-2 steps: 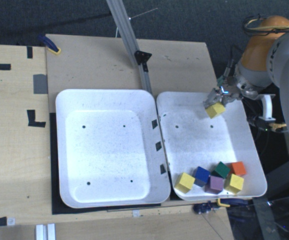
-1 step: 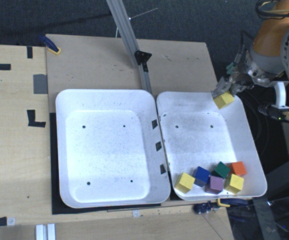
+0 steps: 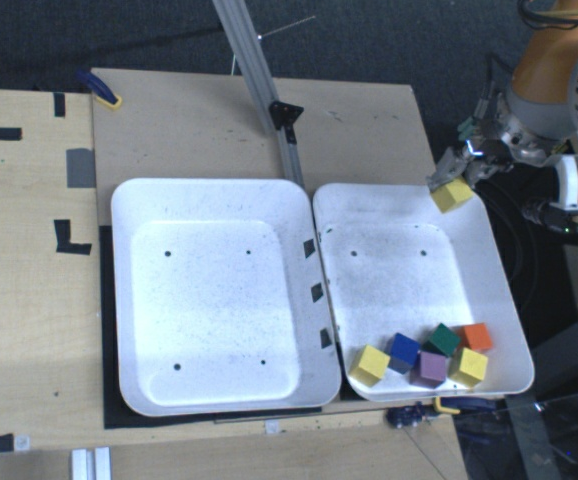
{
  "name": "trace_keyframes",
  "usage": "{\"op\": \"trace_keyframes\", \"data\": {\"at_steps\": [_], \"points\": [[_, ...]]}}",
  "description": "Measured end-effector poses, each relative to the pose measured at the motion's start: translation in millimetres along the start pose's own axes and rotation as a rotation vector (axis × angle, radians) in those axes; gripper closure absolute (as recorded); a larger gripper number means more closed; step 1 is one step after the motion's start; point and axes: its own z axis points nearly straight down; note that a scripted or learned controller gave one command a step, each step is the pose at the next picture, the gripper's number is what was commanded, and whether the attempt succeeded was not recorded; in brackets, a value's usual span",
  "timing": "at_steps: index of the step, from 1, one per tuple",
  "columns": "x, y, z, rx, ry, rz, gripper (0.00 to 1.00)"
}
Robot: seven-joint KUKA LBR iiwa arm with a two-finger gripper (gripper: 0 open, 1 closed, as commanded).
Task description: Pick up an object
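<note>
Step in hand, by judgement: carrying a picked object clear of the bins. Gripper (image 3: 453,180) at the far right corner of the right bin (image 3: 504,303), jaws closed on a yellow cube (image 3: 453,195), cube hanging just below the fingertips and over the bin rim. Grip apparently on opposite flat faces; cube slightly tilted, so slow, level motion advised to avoid slip. Keep the lift vertical until well above the rim, then translate; avoid swinging the wrist near the dark cables at the right. Remaining objects clustered at the near end of the right bin: a second yellow cube (image 3: 371,365), blue cube (image 3: 403,351), purple cube (image 3: 432,368), green cube (image 3: 444,339), orange cube (image 3: 477,337) and a further yellow block (image 3: 471,367), most touching. Blocks small, hard-edged, matte, probably wood or foam. Bins shallow, smooth white plastic, rounded corners, speckled floors. Left bin (image 3: 129,268) alongside. Table (image 3: 29,298) of pale wood grain.
</note>
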Motion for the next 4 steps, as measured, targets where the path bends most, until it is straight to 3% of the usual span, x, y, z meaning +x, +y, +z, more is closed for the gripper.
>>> {"op": "trace_keyframes", "data": {"at_steps": [4], "points": [[217.8, -31.7, -19.6, 0.005, 0.002, -0.006, 1.0]]}}
